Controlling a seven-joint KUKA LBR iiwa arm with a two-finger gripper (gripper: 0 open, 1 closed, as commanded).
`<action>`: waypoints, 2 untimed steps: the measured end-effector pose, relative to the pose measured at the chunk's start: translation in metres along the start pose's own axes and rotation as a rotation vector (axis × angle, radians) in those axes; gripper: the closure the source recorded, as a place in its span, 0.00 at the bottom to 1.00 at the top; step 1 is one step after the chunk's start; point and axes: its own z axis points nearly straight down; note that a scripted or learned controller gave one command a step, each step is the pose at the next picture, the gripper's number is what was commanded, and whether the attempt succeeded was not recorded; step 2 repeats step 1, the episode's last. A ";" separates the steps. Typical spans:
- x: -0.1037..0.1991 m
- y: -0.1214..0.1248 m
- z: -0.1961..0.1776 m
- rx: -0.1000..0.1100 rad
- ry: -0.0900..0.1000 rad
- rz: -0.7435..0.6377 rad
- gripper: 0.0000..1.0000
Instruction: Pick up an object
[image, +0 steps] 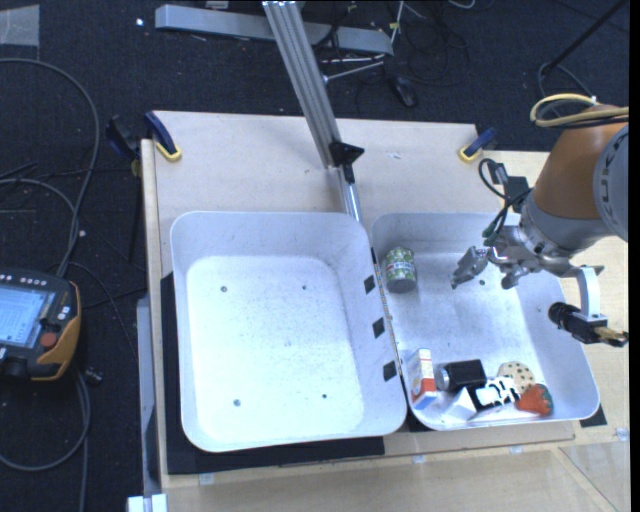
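Left bin (200, 300): on the table (250, 160).
Jar (400, 268): stands in the right bin (570, 330), near its back left.
Small things (478, 386): piled at the front.
Jaws (492, 269): spread wide, holding nothing, right of the jar.

Small green-labelled jar (400, 268) upright near right bin's (470, 232) left wall

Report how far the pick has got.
Done: the arm has reached over the right bin, and the gripper hangs with its fingers spread and nothing between them. In hand: nothing yet; the small jar stands apart to its left, and the pile at the bin's front edge, with the red and white carton and the black block, lies untouched. Left: descend, close, lift.
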 end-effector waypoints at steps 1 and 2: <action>0.000 0.000 0.000 0.000 0.000 0.000 0.00; 0.000 0.000 0.000 0.000 0.000 0.000 0.00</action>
